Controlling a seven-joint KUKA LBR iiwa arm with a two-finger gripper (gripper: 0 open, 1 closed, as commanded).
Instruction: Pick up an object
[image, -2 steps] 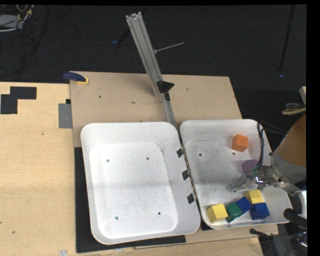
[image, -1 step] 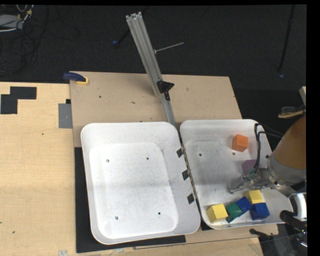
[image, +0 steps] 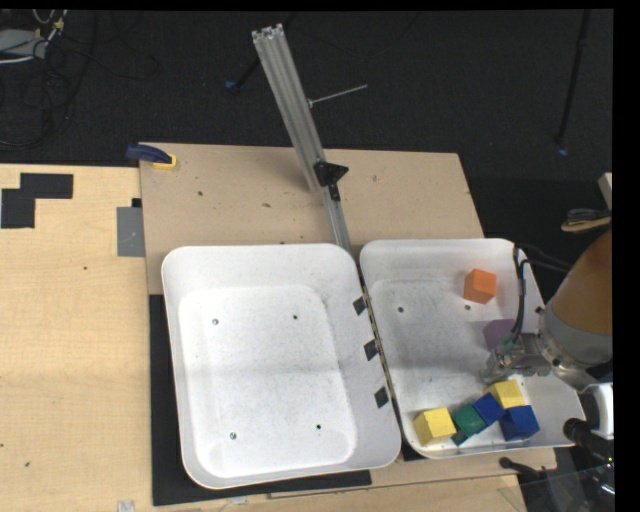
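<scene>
Starting at the bench's left, the left bin (image: 270, 365) sits with nothing visible on its floor, so it reads as the drop side, though that is a guess from the layout. 3 black clips (image: 370, 348) run down the seam where its right rim meets the right bin (image: 420, 300), probably to hold the 2 bins together so neither shifts when the arm pushes inside. Behind the seam a slanted aluminium rail (image: 295, 105) rises toward the bench's far edge. All the loose objects lie in the right bin. An orange block (image: 480, 286) sits alone near its far right corner, well apart from the rest. A purple piece (image: 498, 331) lies near the right wall, partly hidden by the gripper. Along the near rim a cluster has gathered: a yellow block (image: 434, 425), a green block (image: 468, 421) touching it, then 2 blue blocks (image: 489, 407) (image: 519, 424) and a second, smaller yellow block (image: 509, 392). They are probably bunched in the near right corner because earlier sweeps or drops left them there; that crowding would make a clean grasp harder. The gripper (image: 512, 358) hangs low over the bin's right side, just above the cluster and beside the purple piece, with the arm (image: 588, 300) leaning in over the right wall. Whether the jaws are released or clenched I cannot tell, and nothing is visibly between them.
</scene>
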